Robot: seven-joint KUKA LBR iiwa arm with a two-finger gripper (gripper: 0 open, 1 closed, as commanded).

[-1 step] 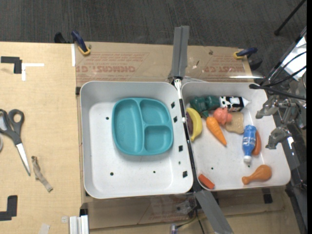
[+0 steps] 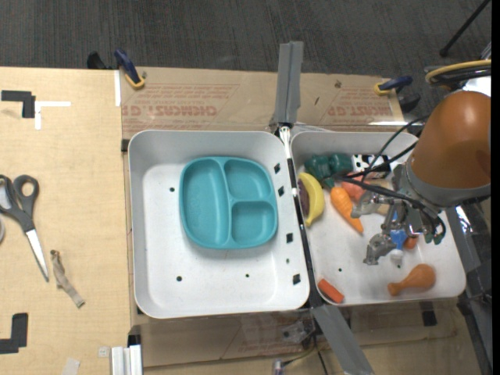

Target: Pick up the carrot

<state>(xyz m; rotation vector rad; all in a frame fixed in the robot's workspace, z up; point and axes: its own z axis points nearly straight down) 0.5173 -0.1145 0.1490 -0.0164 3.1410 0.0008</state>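
The carrot [image 2: 344, 208] is orange and tapered. It lies in the right bin [image 2: 351, 268], just right of a yellow banana [image 2: 312, 198], with its tip pointing toward the bin's front right. My gripper [image 2: 381, 250] hangs over the middle of that bin, a short way to the right of and nearer than the carrot's tip, apart from it. Nothing shows held in the gripper. The arm's orange band [image 2: 461, 143] and its cables cover the bin's back right part.
A green toy [image 2: 328, 165] lies at the right bin's back. A brown drumstick [image 2: 412, 280] sits at the front right and a small red-orange piece [image 2: 330, 291] at the front left rim. The left bin [image 2: 156, 272] holds a teal divided plate [image 2: 229, 201]. Scissors [image 2: 23, 209] lie on the bench at left.
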